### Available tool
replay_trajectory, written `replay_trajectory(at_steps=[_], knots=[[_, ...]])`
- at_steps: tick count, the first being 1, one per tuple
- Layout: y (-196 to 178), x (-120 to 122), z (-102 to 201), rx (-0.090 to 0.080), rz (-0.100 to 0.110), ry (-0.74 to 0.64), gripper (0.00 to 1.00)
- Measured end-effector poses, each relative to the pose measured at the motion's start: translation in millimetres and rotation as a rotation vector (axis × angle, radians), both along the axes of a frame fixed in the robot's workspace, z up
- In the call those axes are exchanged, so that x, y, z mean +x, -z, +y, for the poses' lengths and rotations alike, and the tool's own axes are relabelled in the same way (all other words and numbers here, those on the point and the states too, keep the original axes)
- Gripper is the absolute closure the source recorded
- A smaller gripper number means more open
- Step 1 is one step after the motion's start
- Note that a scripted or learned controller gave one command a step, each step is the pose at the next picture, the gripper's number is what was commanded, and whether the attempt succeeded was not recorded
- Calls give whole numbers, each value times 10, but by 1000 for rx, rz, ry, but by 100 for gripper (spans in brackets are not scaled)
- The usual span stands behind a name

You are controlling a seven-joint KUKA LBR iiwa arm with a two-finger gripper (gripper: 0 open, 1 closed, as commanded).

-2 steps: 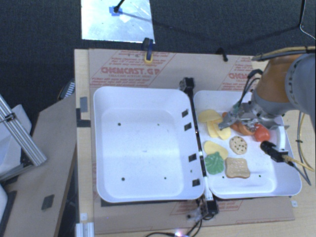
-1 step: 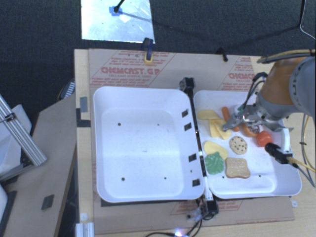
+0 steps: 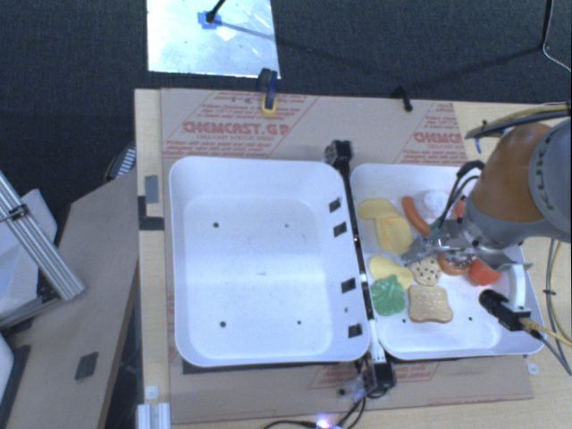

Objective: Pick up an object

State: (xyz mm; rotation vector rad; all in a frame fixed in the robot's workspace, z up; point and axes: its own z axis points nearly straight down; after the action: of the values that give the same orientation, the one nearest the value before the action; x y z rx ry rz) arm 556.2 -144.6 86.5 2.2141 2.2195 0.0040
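The tabletop [image 3: 223,119], covered by a brown printed board, filled the middle of the frame and carried two shallow white bins side by side. The left bin [image 3: 192,239] took up the centre of the frame, and the right bin [image 3: 465,340] sat against it toward the right edge, holding a cluster of toy food. The grey arm [image 3: 527,186], with its orange band, reached in from the right and hung over the upper right part of that bin. Its gripper [image 3: 438,239] was low among the food, near the middle of the right bin; whether it was wide or narrow I cannot tell, as the arm hid much of it.

Two yellow pieces [image 3: 386,222] lay in the upper left part of the right bin, with a red sausage [image 3: 415,214] just beside them. A toast slice [image 3: 430,304] lay toward the bin's lower middle, touching a chocolate-chip cookie [image 3: 426,272] above it. A green leafy piece [image 3: 388,295] sat at the bin's left wall, beside the toast. A small orange-red piece [image 3: 483,273] showed just below the arm.
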Motion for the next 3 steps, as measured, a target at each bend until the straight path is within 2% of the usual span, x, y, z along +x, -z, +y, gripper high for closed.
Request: replay_trajectory(at_steps=[1, 2, 3], knots=[[-119, 20, -13, -1, -4, 2, 100], [-1040, 826, 796, 3, -7, -10, 100], [-1169, 722, 1197, 4, 4, -6, 100]])
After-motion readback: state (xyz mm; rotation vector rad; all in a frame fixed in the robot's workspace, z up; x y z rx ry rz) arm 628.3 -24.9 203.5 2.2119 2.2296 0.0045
